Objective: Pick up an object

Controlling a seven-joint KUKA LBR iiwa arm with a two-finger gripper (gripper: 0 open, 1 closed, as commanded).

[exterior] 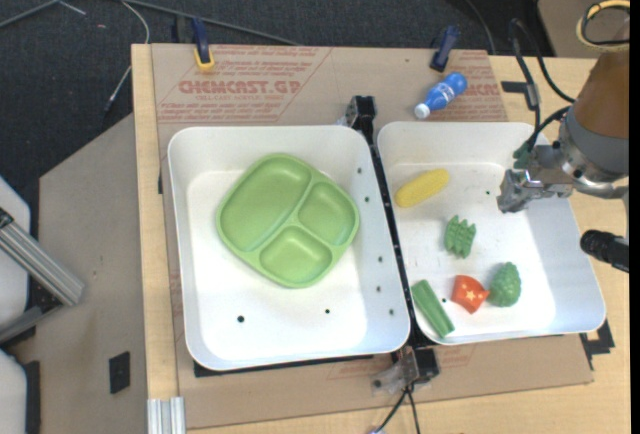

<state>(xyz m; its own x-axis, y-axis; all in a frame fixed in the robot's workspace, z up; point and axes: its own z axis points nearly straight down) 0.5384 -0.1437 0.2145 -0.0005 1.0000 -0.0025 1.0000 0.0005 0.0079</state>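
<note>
The right bin (pixel 560 317) holds a yellow corn cob (pixel 421 187), a green ridged toy (pixel 460 235), a red pepper (pixel 469 292), a green broccoli piece (pixel 506 284) and a green pod (pixel 433 308) at its front left rim. My gripper (pixel 518 194) hangs over the bin's right part, right of the corn and above the ridged toy. Nothing shows between its fingers.
The left bin (pixel 200 322) carries a green divided plate (pixel 288 219). A small blue and white bottle (pixel 441 95) lies on the board behind the right bin. Clamps stand at the board's back edge, and cables run on the floor behind.
</note>
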